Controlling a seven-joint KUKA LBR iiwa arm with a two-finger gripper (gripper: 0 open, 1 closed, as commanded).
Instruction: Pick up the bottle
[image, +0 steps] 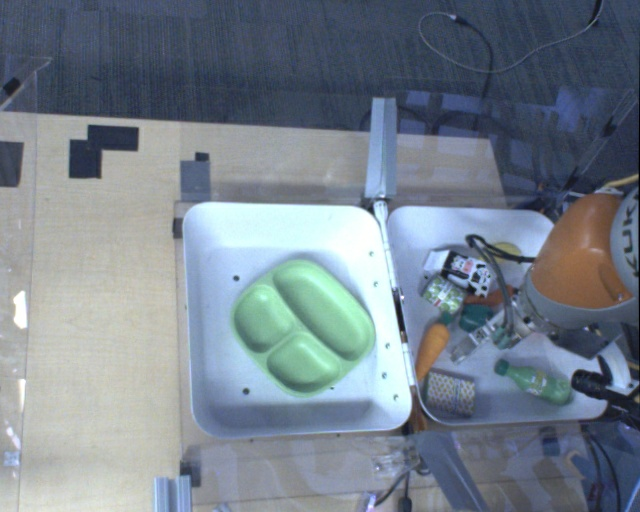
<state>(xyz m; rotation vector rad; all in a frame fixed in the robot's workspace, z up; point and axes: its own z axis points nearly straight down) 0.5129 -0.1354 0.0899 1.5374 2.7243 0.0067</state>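
Note:
A small green bottle (536, 383) lies on its side near the front of the right bin (430, 222), with its cap pointing left. My gripper (487, 333) hangs low over the middle of that bin, just up and left of the bottle's cap and apart from it. It is close to a dark teal object (474, 317). The grey arm with its orange band (583, 265) comes in from the right and hides the bin's right side.
Also in the right bin are an orange carrot (432, 347), a grey mesh piece (451, 393), a small green can (441, 293) and a black-and-white item (462, 268). The left bin (215, 300) holds a green divided plate (302, 325).

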